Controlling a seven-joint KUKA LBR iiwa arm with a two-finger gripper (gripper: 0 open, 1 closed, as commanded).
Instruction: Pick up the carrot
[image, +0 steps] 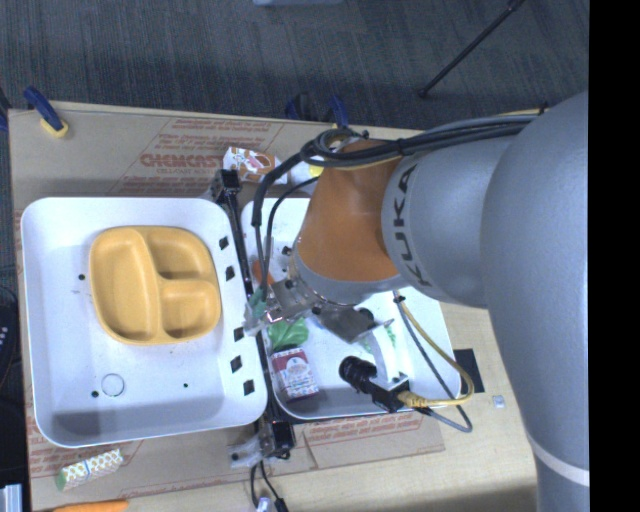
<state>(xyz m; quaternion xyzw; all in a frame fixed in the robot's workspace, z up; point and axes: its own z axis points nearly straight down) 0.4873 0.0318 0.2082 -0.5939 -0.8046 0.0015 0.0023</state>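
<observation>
On the brown desk (150, 135), the left bin (45, 320) holds 1 yellow plate (155, 282) and the right bin (340, 398) holds a red can (294, 375) and the carrot (257, 268), an orange bit by the gripper (273, 305); spread or pressed together, I cannot tell.

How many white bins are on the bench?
2. The left bin holds a yellow divided plate. The right bin sits beside it, largely covered by the arm, so some contents may be hidden.

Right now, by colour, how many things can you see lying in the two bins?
Yellow: 1, the divided plate
Red: 1, the can
Green: 1, the small green piece
Total: 3 seen; the arm covers much of the right bin.
</observation>
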